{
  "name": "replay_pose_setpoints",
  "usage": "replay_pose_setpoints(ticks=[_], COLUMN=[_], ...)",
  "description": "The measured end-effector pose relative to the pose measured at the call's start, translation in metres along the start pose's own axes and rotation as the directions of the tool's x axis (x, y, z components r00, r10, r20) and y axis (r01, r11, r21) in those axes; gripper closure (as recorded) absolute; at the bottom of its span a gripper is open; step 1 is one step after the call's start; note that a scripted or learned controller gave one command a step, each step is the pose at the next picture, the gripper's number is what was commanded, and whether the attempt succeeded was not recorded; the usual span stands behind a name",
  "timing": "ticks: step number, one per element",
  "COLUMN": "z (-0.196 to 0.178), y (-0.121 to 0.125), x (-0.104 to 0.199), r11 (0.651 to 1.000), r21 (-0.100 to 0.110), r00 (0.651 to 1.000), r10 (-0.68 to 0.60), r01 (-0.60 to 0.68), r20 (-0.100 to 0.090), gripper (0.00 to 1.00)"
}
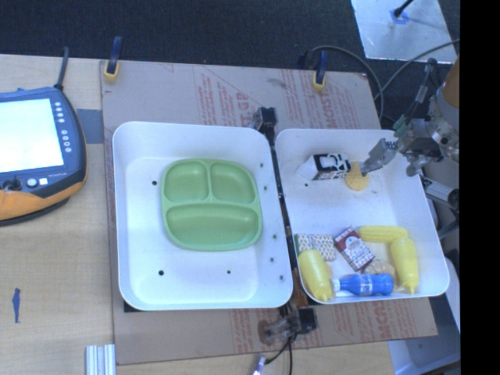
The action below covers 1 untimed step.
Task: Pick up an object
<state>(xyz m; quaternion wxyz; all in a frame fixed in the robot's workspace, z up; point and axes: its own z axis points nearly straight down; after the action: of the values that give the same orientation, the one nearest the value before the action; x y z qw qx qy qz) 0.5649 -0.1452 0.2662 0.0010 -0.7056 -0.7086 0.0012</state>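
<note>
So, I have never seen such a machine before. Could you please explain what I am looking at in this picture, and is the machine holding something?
One camera above a bench looks down at a slant. The grey arm entering from the right is a robot; its gripper, a two-finger claw, reaches into the right white bin. It hovers next to a small round yellow object, beside a black and white packet. I cannot tell whether the claw is touching or holding anything.

Near the front edge of that bin lie a blue bottle, yellow toy foods and a red packet. The left white bin holds a green divided plate. The screen device at far left is probably the robot's hand controller.
</note>
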Motion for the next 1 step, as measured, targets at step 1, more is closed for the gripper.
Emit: replay_pose_setpoints(ticks=[1], z=[0.1148], y=[-0.0083], x=[-0.044], r11=[1.0], r21=[0.002], r00=[1.0], r10=[0.0], r01=[0.0], r20=[0.001], gripper=[0.0])
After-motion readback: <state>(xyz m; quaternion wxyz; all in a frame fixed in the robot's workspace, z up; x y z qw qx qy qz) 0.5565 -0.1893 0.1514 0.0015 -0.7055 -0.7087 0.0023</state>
